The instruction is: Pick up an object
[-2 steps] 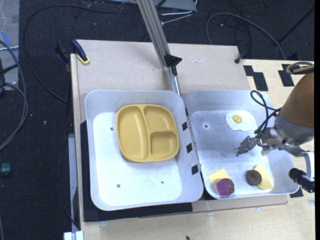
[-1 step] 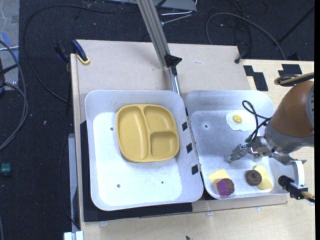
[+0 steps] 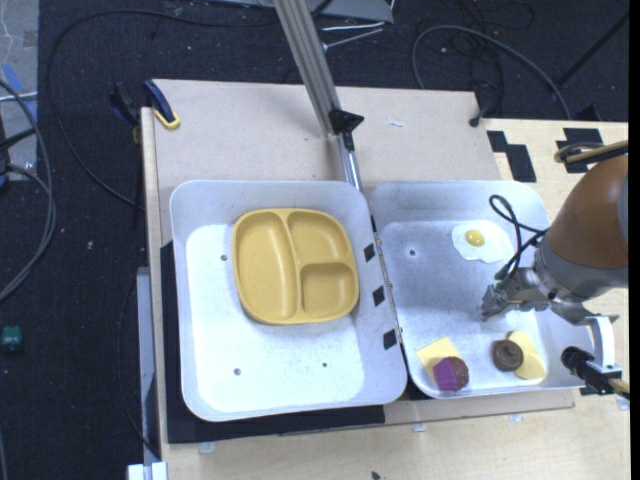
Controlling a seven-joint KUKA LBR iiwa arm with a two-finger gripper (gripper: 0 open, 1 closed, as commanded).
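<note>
Pincer [image 3: 497, 303] was seen low inside the shallow white right-hand bin [image 3: 420, 203], just below the flat white-and-yellow fried-egg toy [image 3: 477, 239]; its state could not be told. A descent squarely over the egg would be judged best. Nearer the bin's front lay a round brown disc [image 3: 508, 355] and a purple lump [image 3: 450, 372], their details blurred.

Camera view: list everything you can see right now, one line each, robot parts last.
Bins: two, white, side by side on the bench.
Divided plate: one, yellow, in the left bin.
Fried egg: one, white with yellow yolk, right bin, far side.
Purple ball: one, on a yellow piece, right bin, near edge.
Brown round piece: one, beside a yellow wedge, right bin, near edge.
Arm: one, grey and orange, from the right.
Tool: one, low over the right bin.
</note>
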